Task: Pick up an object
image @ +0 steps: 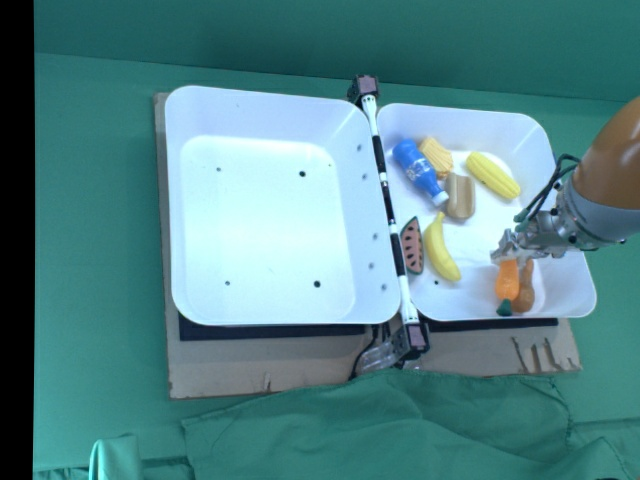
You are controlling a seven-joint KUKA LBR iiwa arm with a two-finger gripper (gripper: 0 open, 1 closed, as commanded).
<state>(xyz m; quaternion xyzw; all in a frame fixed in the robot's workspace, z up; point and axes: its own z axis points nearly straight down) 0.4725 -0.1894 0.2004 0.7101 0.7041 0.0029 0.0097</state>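
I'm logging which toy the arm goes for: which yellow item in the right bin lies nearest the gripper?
The corn cob along the far right side; it lies closer to the gripper than the banana or the smaller yellow piece.

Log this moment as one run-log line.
task: pick up an object | claw over carrot in right bin | banana, bottle untouched | nothing lifted yet

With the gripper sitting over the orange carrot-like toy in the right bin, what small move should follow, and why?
Probably a short straight descent. The gripper sits just above the orange carrot-shaped toy near the right white bin's front corner, with a brown piece beside it. Whether the jaws already touch it is unclear, so lowering before closing seems safest.
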